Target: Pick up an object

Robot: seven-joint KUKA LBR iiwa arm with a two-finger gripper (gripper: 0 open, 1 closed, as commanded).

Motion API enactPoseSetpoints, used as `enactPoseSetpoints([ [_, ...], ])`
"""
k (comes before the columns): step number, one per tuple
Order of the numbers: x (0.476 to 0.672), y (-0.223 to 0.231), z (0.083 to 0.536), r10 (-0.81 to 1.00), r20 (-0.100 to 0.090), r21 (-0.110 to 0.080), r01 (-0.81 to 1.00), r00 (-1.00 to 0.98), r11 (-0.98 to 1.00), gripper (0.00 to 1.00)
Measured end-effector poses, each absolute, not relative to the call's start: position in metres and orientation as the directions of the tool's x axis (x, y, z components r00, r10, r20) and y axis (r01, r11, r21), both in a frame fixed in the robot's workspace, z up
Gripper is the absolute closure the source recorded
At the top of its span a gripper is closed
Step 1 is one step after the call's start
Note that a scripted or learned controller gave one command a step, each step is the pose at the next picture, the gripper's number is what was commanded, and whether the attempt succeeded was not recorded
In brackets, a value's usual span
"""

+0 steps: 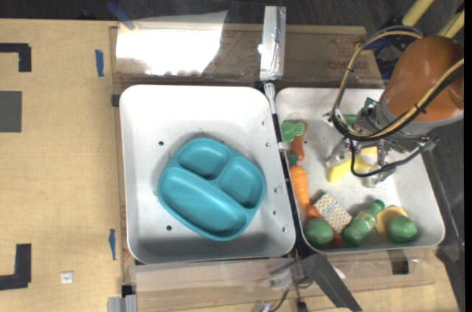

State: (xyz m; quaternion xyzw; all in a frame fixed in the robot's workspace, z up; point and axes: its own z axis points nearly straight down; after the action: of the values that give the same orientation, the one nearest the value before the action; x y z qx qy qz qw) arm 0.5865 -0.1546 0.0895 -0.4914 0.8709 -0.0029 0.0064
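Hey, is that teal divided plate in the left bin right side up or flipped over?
Right side up. The teal divided plate shows its three hollow compartments facing the camera, and it lies flat on the floor of the left bin.

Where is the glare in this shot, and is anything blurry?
Camera view: strong glare washes out the clear plastic sheet behind the left bin; the gripper and small toys in the right bin look soft; the teal divided plate is evenly lit.

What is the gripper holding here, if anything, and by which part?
It cannot be told. The gripper is low in the right bin, right at a yellow object, but whether it is gripped is unclear.
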Motion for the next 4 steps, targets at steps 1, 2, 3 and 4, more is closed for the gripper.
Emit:
enactPoseSetpoints([
  [1,0.554,-0.139,0.090,-0.910,-0.005,-0.013,-0.910,-0.414,0.414,0.00],
  [2,0.536,-0.198,0.107,-0.980,-0.002,-0.006,-0.980,-0.201,0.201,0.00],
  [3,0.599,-0.155,0.089,-0.995,-0.003,-0.010,-0.995,-0.101,0.101,0.00],
  [4,0.602,-0.153,0.102,-0.994,-0.010,-0.019,-0.994,-0.106,0.106,1.00],
])
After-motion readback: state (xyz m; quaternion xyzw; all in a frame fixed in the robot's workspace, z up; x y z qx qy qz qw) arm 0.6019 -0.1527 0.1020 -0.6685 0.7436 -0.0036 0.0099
